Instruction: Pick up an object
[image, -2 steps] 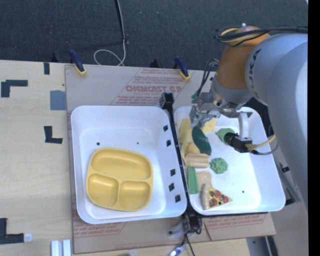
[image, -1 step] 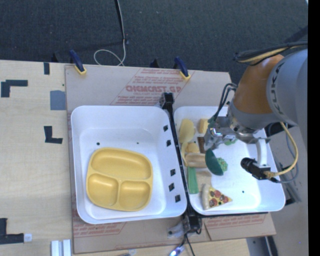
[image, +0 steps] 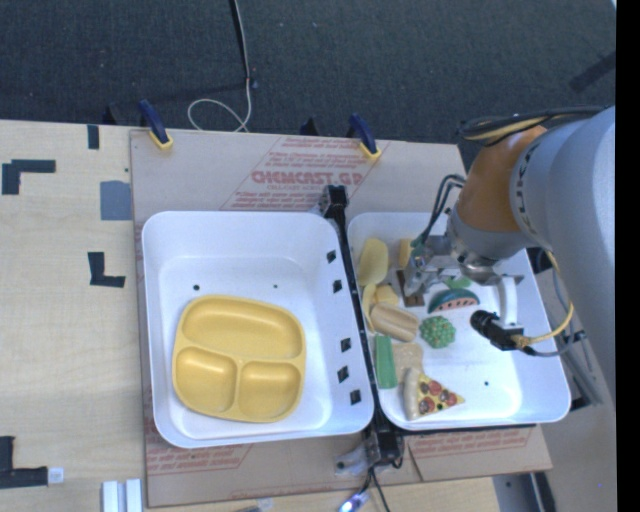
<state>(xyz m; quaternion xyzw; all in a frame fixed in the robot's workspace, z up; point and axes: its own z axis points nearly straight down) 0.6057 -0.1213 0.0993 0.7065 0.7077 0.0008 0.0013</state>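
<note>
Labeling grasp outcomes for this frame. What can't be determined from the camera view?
- Gripper: finger state and any contact unreadable in the camera view; the wrist and arm overhang it.
- Toy food beneath the gripper: partly covered by it, so identity is unclear.
- Watermelon slice: upper edge hidden under the wrist.
- Right bin: far right corner cut off behind the arm.
- Pizza slice: toppings too small to name.

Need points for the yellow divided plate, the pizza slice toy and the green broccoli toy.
Yellow three-compartment plastic plate (image: 240, 320): camera view, left bin, on its top compartment.
Triangular pizza slice toy (image: 433, 397): camera view, right bin, on its topped face.
Round green broccoli toy (image: 437, 331): camera view, right bin, on its bumpy head.
</note>
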